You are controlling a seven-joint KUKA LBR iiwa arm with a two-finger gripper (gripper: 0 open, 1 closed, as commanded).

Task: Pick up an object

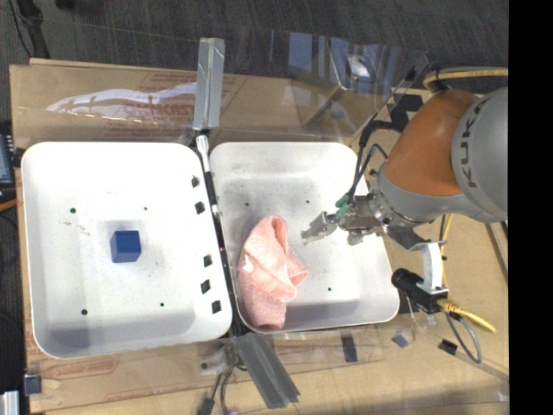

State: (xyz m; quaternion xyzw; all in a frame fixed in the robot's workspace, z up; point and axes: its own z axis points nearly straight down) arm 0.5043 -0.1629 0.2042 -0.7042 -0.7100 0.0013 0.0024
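A crumpled pink cloth [268,271] lies in the right bin [285,167], against its left wall and reaching to the front edge. A small blue cube [126,245] sits in the left bin [104,167], left of centre. My gripper [314,228] hangs over the right bin, just right of the cloth's upper end, its fingers pointing left. Nothing shows between the fingers, and the gap between them is too small to read.
A metal divider with black clips [210,232] runs between the two bins. The arm's orange and grey body [441,158] covers the right bin's right edge. A yellow cable [471,318] trails on the bench at the front right.
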